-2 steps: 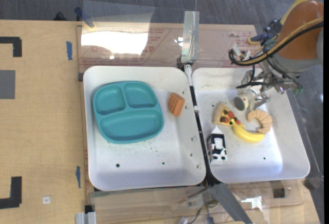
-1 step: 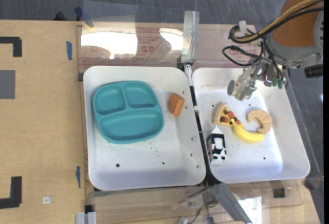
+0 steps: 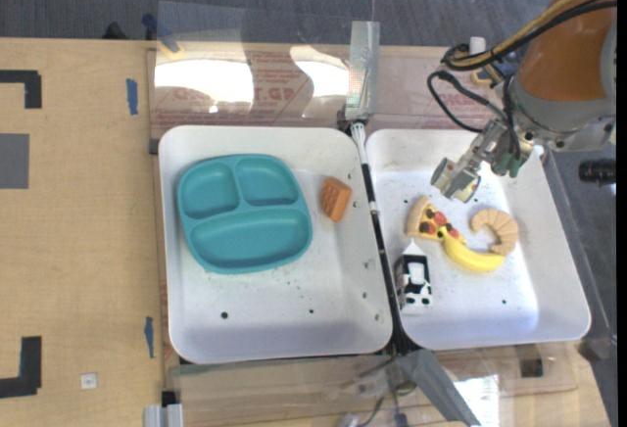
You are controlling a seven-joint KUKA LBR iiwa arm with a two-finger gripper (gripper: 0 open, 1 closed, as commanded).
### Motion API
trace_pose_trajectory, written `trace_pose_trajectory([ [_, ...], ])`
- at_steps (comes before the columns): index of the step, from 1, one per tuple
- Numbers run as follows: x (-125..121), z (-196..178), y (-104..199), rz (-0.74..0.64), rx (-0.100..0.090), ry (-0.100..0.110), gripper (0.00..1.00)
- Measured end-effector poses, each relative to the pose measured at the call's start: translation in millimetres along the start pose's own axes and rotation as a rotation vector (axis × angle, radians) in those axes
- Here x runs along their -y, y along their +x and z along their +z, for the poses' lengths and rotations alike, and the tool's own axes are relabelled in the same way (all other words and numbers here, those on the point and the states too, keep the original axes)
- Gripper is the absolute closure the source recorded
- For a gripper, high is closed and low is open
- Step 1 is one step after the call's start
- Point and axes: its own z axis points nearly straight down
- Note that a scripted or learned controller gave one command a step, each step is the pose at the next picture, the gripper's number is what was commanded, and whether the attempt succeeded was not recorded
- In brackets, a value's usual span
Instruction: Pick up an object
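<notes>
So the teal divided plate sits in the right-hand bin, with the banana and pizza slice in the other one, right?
Not quite. The camera view shows the teal divided plate in the left bin, beside a small orange piece. The banana and pizza slice lie in the right bin.

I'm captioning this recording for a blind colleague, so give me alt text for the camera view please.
A grey robot arm reaches in from the right, its gripper hovering above a pizza slice, banana and croissant in the right bin, with a black-and-white cow toy nearer the front. The left bin holds a teal divided plate and a small orange piece.
</notes>
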Motion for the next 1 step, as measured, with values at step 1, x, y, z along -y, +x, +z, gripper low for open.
trace_pose_trajectory([
  [1,47.7,-22.9,77.8,0.432,-0.003,0.003,1.00],
])
